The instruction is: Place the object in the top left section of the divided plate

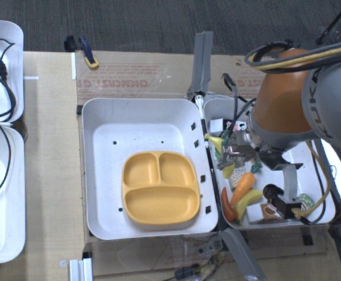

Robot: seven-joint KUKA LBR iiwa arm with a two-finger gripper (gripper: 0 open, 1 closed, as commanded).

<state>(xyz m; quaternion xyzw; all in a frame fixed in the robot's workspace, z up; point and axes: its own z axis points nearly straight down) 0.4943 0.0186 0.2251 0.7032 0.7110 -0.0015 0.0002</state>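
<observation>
A yellow divided plate (pixel 159 187) lies in the left white bin (pixel 100 157), with two small sections at the top and one wide section below. All three sections are bare. My gripper (pixel 233 152) hangs low in the right bin (pixel 328 206), near its left wall, over a heap of toy foods. Just below it lie an orange carrot (pixel 243 185), a yellow banana (pixel 248 198) and a red pepper (pixel 226 205). A yellow-green piece (pixel 216 140) sits to its left. The wrist hides whatever is under the gripper.
A brown box (pixel 269 212) and a green-and-white round piece (pixel 306 202) lie at the right bin's front. A pale yellow piece (pixel 228 171) rests by the bins' shared wall. A blue-and-yellow tool (pixel 87 52) lies on the bench behind the left bin.
</observation>
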